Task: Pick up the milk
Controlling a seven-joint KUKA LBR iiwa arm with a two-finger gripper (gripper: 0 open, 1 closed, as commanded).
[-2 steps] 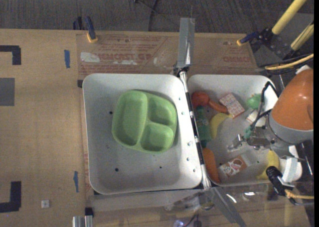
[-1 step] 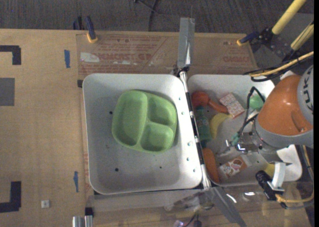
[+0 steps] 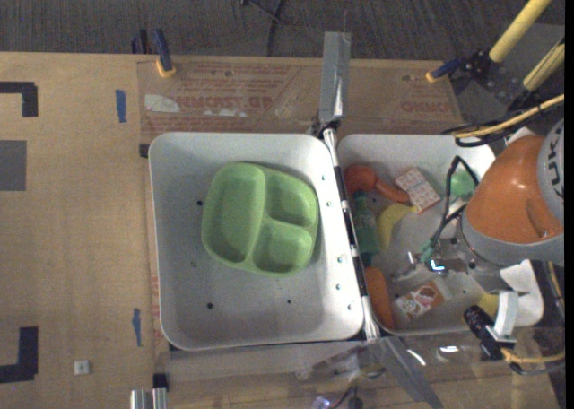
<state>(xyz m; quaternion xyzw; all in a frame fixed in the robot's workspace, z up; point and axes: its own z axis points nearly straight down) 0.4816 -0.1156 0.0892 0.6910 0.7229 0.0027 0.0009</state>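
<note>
The milk (image 3: 419, 300), a small carton lying flat, sits on the floor of the right bin (image 3: 430, 149) toward its near edge, just right of a carrot (image 3: 379, 296). It is not yet lifted, so the whole pick remains. The gripper (image 3: 437, 264) hangs low over the bin, just beyond the carton's far side, with the arm (image 3: 513, 205) reaching in from the right. I cannot tell how wide it stands, and nothing appears caught in it. The left bin (image 3: 179, 246) holds a green plate (image 3: 262, 217).
</note>
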